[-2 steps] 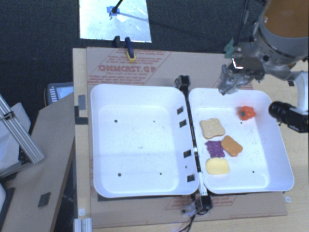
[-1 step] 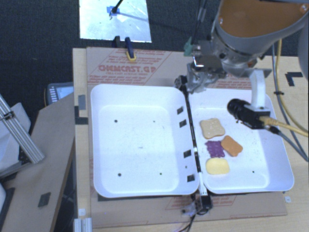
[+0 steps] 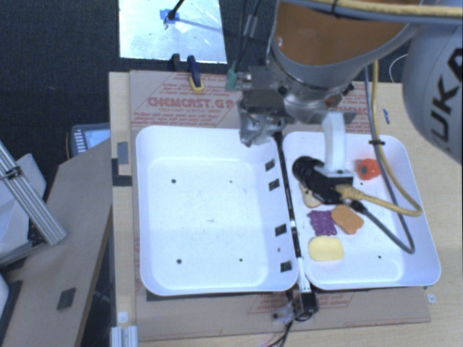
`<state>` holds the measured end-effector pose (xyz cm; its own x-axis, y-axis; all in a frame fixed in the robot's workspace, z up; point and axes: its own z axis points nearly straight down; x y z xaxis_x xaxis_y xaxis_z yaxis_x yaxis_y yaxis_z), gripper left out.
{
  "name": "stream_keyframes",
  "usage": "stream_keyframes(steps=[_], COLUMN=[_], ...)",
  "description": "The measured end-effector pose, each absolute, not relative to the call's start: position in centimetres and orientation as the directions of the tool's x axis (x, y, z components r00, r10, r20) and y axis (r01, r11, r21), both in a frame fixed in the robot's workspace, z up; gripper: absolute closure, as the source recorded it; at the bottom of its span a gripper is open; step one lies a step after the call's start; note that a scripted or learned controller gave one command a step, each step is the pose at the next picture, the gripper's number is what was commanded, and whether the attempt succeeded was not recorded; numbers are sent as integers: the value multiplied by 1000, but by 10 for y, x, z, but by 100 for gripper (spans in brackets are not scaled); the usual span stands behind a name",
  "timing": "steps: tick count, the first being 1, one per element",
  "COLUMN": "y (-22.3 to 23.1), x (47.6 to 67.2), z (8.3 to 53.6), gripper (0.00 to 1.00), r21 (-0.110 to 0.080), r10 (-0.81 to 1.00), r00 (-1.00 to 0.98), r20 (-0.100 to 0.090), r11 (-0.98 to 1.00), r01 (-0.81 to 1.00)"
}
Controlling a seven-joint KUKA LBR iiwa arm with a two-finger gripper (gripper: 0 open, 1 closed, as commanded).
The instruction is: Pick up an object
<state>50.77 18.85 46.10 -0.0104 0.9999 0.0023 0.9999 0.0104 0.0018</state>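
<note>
Lying in the right bin (image 3: 391,266): yellow piece (image 3: 325,249), purple piece (image 3: 323,223), orange piece (image 3: 348,220); end effector (image 3: 258,126) grip indiscernible.

One fixed camera above the worktop (image 3: 121,230) looks down at a slant, with the far edge toward the top of the frame. It is moderately near: the left bin (image 3: 210,223) and right bin (image 3: 391,259) both fit, with some floor (image 3: 43,49) at left. The arm (image 3: 347,20) reaches in from the right close under the lens, probably hiding the right bin's far rim, and the end effector (image 3: 253,137) sits over the bins' divide.
</note>
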Motion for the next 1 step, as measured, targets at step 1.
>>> stream_keyframes(steps=[1], y=[221], x=[550], z=[527], gripper=[100], r21=[10], r10=[1000], r00=[-7], r20=[4], r11=[7], r01=[1000])
